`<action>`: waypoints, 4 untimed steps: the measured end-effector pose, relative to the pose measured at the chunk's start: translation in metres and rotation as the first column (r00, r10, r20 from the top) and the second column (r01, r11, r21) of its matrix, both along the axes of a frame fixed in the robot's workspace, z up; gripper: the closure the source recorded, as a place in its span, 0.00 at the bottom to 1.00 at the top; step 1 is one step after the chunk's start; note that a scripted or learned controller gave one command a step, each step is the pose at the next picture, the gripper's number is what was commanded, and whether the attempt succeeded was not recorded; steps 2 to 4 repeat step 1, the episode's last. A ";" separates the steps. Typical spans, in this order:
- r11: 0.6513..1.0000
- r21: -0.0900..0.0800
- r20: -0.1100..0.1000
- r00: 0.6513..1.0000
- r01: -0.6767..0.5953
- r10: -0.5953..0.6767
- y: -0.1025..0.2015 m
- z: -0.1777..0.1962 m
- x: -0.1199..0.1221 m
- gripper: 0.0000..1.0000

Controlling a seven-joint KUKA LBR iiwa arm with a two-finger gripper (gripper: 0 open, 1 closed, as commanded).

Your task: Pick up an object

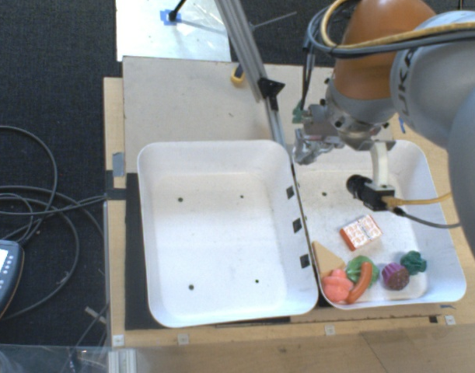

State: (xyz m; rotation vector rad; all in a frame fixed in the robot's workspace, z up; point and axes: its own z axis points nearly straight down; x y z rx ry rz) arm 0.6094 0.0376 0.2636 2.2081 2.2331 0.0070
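Note:
The right bin (443, 208) holds several small toys along its near side: an orange waffle block (360, 231), a tan wedge (325, 254), a pink piece (337, 285), an orange carrot with a green top (361, 277), a purple piece (394, 276) and a dark green broccoli (413, 262). My gripper (308, 151) hangs over the far left corner of that bin, close to the divider between the bins, well apart from the toys. Nothing shows beneath it.
The left bin (155, 169) lies beside the right one. A slanted metal pole (245, 37) crosses behind the bins. Black and yellow cables (392, 200) trail from the wrist over the right bin. Loose cables (35, 208) and a pendant (0, 274) lie left of the bench.

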 end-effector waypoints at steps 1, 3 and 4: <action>1.000 0.000 0.000 1.000 0.002 -0.002 0.045 -0.001 0.024 1.00; 1.000 0.000 0.000 1.000 0.002 -0.002 0.045 -0.001 0.024 1.00; 1.000 0.000 0.000 1.000 0.002 -0.002 0.045 -0.001 0.024 1.00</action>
